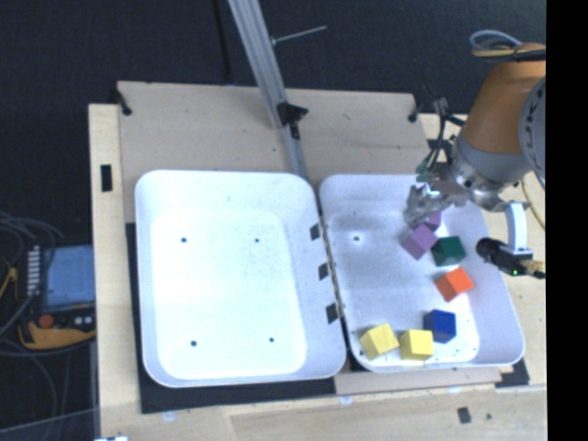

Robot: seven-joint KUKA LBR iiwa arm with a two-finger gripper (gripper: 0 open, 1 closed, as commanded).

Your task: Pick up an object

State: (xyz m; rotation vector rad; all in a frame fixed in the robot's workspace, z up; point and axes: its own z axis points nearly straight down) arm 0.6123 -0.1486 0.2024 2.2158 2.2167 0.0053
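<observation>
So the purple block (420, 241) looks like the target here. It sits in the upper part of the right bin (367, 274), tilted a bit, with the gripper (425, 211) right on top of it, touching or nearly touching its upper edge. Can't tell from this angle how wide the jaws stand or whether they've got anything pinched; the block seems to rest on the bin floor, so I wouldn't call it grabbed.

Just beside the purple one, to its right, is a dark green block (448, 250), and that's my main worry: if the jaws straddle wrong, one could come down on the green one or shove it sideways. The purple block's skewed too, so closing on its corners rather than flat faces could make it twist out.

Further down the same bin there's an orange block (454, 283), a blue block (441, 324), and two yellow blocks (378, 340) (416, 343) near the lower rim, all well apart from the action. The left bin (152, 274) sits alongside.
</observation>
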